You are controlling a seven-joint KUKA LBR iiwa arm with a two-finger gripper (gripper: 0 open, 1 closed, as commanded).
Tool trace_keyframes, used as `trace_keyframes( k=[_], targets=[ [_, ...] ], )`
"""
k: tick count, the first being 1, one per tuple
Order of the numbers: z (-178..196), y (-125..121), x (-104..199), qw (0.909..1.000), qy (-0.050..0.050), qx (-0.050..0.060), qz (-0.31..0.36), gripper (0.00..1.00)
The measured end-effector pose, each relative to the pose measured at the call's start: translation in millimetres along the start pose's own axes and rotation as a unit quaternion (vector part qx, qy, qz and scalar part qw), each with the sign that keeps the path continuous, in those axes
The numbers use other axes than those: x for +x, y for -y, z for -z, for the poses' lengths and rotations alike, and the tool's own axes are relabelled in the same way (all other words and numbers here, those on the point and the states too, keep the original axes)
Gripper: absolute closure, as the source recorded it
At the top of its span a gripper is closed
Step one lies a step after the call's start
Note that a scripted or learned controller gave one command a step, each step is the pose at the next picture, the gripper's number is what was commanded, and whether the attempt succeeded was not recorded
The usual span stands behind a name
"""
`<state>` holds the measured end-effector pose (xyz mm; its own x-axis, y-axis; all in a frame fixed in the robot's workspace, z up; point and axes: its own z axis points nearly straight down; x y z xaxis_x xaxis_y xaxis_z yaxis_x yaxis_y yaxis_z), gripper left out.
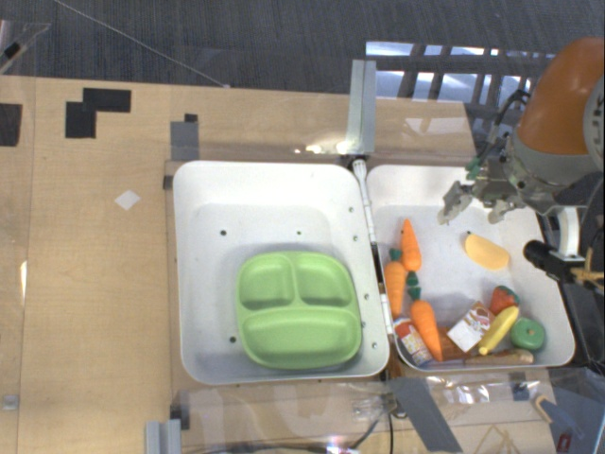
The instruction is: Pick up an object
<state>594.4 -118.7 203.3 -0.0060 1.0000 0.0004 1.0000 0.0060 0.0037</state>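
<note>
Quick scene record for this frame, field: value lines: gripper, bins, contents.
gripper: gripper open, nothing between its fingers, above the right bin's far end
left bin: left bin holds a green divided plate
right bin: right bin holds toy food
near gripper: yellow piece
left side: carrots, upright along the bin's left wall
near end: banana, tomato, green round piece

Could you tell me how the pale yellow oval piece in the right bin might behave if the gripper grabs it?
The pale yellow oval piece looks smooth and rounded, so it may slip from the gripper. It looks small, probably light. Lying alone on the right bin floor, it could slide if nudged.
</note>
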Motion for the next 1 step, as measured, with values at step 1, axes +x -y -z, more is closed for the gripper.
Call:
trace_keyframes(
  k=[1],
  targets=[
    [-94.4, -24.2, 35.3, 0.9997, 0.000, 0.001, 0.024, 0.00]
  ],
)
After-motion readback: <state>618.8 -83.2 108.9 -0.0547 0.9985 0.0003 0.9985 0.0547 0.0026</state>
